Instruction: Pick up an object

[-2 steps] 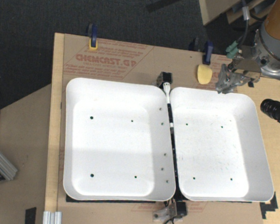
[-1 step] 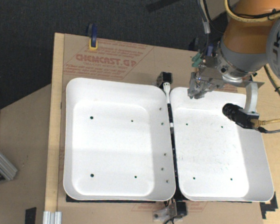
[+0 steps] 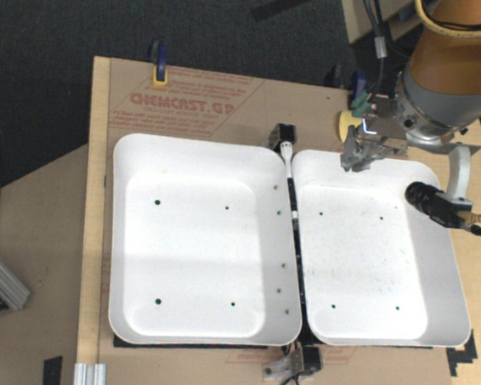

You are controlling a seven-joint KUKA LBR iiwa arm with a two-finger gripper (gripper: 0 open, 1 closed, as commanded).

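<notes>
My gripper [image 3: 359, 160] hangs over the far left corner of the right bin [image 3: 361, 268], just above its back rim. Nothing shows beneath it or in its grip. The grey wrist with the orange band [image 3: 462, 40] rises from it toward the upper right. The left bin [image 3: 192, 242] lies beside it across the black centre divider [image 3: 292, 227]. Both bin floors show plain white with a few small dark dots.
A black cylindrical fitting [image 3: 431, 204] on a cable juts over the right bin's far right rim. A small yellow piece [image 3: 347, 126] sits behind the gripper. A blue and yellow clamp [image 3: 159, 62] holds the cardboard base [image 3: 190, 101] at the back left.
</notes>
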